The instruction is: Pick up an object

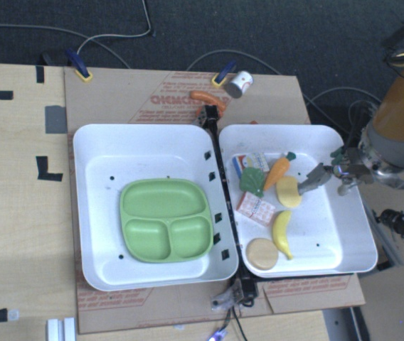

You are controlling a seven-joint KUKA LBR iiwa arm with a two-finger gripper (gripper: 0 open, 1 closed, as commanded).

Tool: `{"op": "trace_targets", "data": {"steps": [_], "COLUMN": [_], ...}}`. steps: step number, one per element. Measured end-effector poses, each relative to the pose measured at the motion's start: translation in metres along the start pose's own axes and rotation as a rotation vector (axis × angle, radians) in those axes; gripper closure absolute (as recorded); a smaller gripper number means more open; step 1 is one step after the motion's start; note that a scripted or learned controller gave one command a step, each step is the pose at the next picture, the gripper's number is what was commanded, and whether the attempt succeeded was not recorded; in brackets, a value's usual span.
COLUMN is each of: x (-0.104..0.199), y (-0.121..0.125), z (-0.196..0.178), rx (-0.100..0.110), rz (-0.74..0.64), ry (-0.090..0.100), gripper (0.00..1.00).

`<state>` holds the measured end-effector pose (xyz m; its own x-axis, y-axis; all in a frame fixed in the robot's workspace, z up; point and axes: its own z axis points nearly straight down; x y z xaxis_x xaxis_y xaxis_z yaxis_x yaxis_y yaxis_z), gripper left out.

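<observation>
- From the camera above, the gripper (314, 178) reaches into the right bin (330, 258), its tip touching or just beside a round yellow fruit (288, 192); I cannot tell how far it is open or whether it holds anything.
- That fruit looks like light, stiff, smooth plastic, likely to slip; grip it across its middle.
- The cardboard (173, 99) beyond the bins has red lettering, too blurred to read.

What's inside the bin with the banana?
In the right bin: a banana, a carrot, a yellow lemon, a green toy, a tan round thing, and packets partly covered by them.
</observation>
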<state>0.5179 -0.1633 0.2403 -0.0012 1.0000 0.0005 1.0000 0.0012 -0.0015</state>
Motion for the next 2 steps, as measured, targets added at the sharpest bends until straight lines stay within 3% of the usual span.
{"op": "trace_targets", "data": {"steps": [1, 2], "x": [0.020, 0.056], "y": [-0.032, -0.034], "z": [0.082, 0.154], "rx": [0.001, -0.002], "rz": [0.001, 0.001], "ry": [0.001, 0.000], "gripper": [0.00, 0.00]}}
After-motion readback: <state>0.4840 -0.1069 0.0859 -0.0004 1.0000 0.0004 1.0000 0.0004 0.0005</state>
